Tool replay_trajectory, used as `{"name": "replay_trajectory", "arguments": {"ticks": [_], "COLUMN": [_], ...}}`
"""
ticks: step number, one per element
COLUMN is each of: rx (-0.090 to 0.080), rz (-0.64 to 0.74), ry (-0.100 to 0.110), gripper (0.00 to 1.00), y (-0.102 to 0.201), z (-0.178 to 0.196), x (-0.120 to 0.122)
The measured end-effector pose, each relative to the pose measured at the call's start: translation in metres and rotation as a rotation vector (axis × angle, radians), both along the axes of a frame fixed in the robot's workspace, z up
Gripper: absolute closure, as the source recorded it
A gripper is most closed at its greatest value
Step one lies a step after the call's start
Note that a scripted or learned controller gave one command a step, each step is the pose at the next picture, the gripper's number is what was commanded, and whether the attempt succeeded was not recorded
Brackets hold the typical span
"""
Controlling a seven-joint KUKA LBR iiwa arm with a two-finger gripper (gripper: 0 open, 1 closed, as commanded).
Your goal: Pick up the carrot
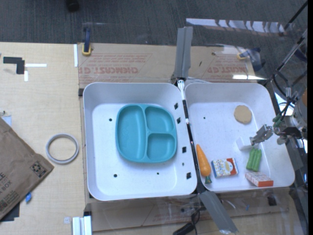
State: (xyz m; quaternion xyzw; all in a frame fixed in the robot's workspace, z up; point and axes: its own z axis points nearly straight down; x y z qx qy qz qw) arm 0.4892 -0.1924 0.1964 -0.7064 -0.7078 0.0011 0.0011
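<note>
Carrot (203, 161) lies in the right bin (221, 98), hard against its left wall, long axis running near-to-far, green stem end toward the near edge. We note open floor to its far side; a small carton (224, 167) sits just beside it to the right. We also record a cookie (243, 114), green item (254, 159) and red-white box (259, 180) there. Left bin (98, 146) holds a teal tray (146, 132). Gripper (262, 134) hangs near the right wall; we cannot tell how its jaws stand.
</note>
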Motion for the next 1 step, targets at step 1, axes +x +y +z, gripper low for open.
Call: {"name": "replay_trajectory", "arguments": {"ticks": [1], "rx": [0.0], "rz": [0.001], "ry": [0.001], "gripper": [1.0], "y": [0.0], "z": [0.0081], "x": [0.0008]}}
